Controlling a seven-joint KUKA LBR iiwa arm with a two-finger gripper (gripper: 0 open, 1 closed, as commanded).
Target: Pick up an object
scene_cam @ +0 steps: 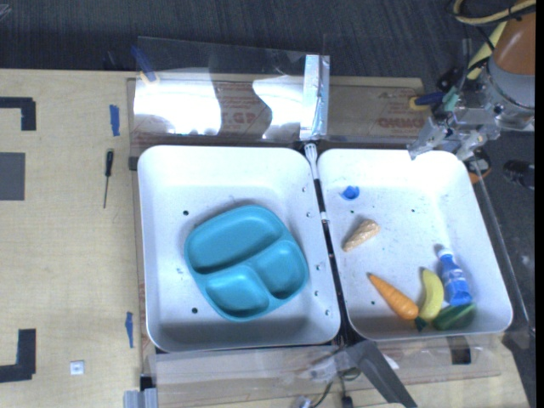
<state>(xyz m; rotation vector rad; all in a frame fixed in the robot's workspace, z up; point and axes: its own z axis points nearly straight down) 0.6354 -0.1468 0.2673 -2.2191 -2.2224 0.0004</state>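
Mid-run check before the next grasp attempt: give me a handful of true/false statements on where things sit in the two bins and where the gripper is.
1. The blue divided tray lies in the left bin. True.
2. The carrot lies in the left bin beside the tray. False: it lies in the right bin, near the banana.
3. The gripper is at the right bin's far right corner, above its rim. True.
4. The gripper holds the small blue bottle. False: the bottle lies near the bin's front right, well away from the gripper.
5. The beige bread-like piece touches the carrot. False: they lie apart.
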